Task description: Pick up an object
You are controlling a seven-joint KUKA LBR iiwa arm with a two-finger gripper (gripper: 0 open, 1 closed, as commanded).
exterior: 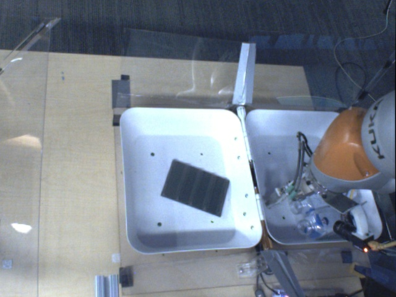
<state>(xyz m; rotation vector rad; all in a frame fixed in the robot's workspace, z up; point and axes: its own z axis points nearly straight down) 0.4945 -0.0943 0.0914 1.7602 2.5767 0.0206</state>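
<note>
Camera view: light wood desk [68, 184] w/ two shallow white bins side by side. Left bin [133, 184] holds one flat dark grey ribbed rectangular pad [195, 187], lying tilted, roughly mid-floor, apart from every wall.

Right bin [272, 138]: arm [349, 147] reaches in from the right, orange band sitting over the bin's right half and hiding much of the floor. Jaws [296, 193] are low near the bin floor, toward the front-left part; can't tell if released or clenched, too cluttered. Black cable [301, 159] loops down along the wrist.

Just beside the jaws, toward the front, a clear plastic bottle w/ blue tint [311, 223] lies on the bin floor near the front wall. Can't tell whether they touch.

Grey metal post [244, 73] stands behind the bins at the seam between them. Clear plastic sheet [25, 104] covers the desk's left part.
</note>
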